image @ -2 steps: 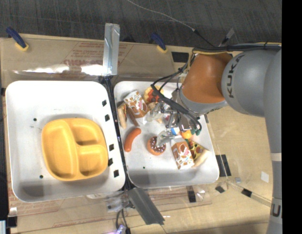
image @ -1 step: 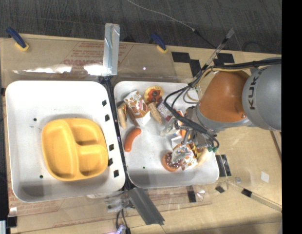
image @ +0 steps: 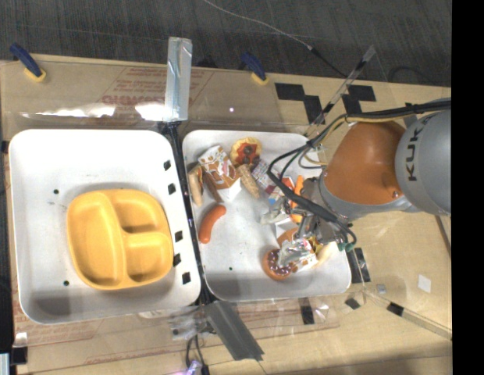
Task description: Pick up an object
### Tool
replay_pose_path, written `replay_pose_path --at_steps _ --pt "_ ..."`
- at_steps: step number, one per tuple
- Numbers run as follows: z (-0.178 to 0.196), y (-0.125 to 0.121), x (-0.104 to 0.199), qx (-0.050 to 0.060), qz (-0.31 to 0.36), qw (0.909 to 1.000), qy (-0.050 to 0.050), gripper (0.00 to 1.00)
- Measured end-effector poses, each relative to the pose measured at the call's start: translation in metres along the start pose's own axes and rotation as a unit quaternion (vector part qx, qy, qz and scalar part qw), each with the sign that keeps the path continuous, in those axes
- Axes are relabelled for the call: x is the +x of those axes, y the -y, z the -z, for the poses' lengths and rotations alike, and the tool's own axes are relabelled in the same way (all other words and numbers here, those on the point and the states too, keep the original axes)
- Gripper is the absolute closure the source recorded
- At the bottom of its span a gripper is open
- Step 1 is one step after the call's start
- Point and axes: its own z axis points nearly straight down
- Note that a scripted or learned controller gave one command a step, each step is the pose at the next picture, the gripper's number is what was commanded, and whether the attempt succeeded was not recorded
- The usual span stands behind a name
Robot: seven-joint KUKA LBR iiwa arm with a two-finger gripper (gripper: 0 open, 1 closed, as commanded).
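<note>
Under the claw (image: 303, 237), at the right bin's (image: 234, 283) near right side, lies a heap of small toys (image: 293, 255), a round brown one at its near edge. How far the claw is parted I cannot tell. Behind it the grey arm (image: 429, 162) with its orange band (image: 365, 166) reaches in from the right, bent down over the bin. Left of the claw lies a red sausage (image: 211, 222); farther left, a yellow tray (image: 119, 238) sits in the left bin (image: 39, 155).

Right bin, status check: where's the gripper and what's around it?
Gripper low over right bin, near side. Donut and small packets crowd it. Sausage lies apart, left. Yellow tray alone in left bin.
</note>
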Motion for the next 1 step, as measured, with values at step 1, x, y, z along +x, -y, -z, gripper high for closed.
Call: replay_pose_path --at_steps 1 --pt "0.0108 -0.0022 -0.0010 -0.001 0.005 1.0000 -0.003 1.00"
